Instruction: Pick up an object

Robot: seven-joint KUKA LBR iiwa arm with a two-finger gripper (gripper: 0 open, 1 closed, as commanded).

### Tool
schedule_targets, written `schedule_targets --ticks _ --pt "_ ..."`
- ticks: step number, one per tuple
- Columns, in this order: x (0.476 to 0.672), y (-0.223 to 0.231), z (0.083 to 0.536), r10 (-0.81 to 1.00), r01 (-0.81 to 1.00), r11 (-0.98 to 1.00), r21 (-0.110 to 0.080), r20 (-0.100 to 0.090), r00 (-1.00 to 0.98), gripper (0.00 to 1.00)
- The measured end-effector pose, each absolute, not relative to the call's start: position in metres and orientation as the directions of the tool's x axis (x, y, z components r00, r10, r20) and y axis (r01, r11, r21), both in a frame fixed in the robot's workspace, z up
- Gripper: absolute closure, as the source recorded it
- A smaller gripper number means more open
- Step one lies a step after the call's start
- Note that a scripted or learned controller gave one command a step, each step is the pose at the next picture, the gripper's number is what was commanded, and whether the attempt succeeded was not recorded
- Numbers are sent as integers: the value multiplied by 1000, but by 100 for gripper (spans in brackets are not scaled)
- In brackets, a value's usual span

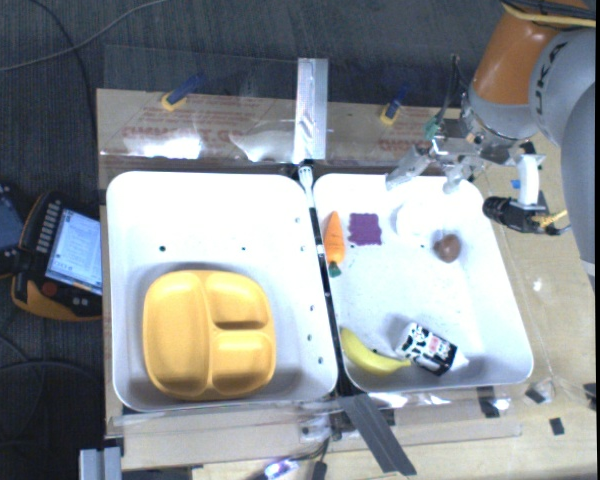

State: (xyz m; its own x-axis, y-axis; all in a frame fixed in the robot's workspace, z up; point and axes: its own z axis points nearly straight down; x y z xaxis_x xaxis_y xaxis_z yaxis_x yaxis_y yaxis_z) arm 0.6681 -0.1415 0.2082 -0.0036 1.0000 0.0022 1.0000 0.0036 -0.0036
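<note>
Camera view, looking down at a slant; the right bin serves as landmark. The arm, grey with an orange band, reaches in above the bin's far right corner. The gripper hangs over the bin's far rim, its two thin fingers splayed apart with nothing between them. Inside the right bin, six things. An orange carrot lies against the bin's left wall, in its far half, lengthwise along the wall. A purple square piece lies flat just right of the carrot, apart from it. A small brown round object sits toward the bin's right side, below the gripper and apart from it. A pale white object, hard to make out against the white floor, lies between the purple piece and the brown one. A yellow banana lies along the bin's near edge, left of centre. A black-and-white patterned box sits at the banana's right end, touching or nearly so; which, I cannot tell. Left of the right bin, sharing the middle divider, stands the left bin, holding a yellow compartment tray in its near half. Well left of both bins, off the bench, lies a handheld control pendant.
</note>
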Motion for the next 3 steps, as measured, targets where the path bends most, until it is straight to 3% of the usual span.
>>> schedule_targets --ticks 1,2,3 --pt "669 -141 215 1000 1000 5 -7 2 -5 100" --pt "668 -141 215 1000 1000 5 -8 1 -5 0" --pt "632 -130 94 979 979 202 0 3 -202 0"
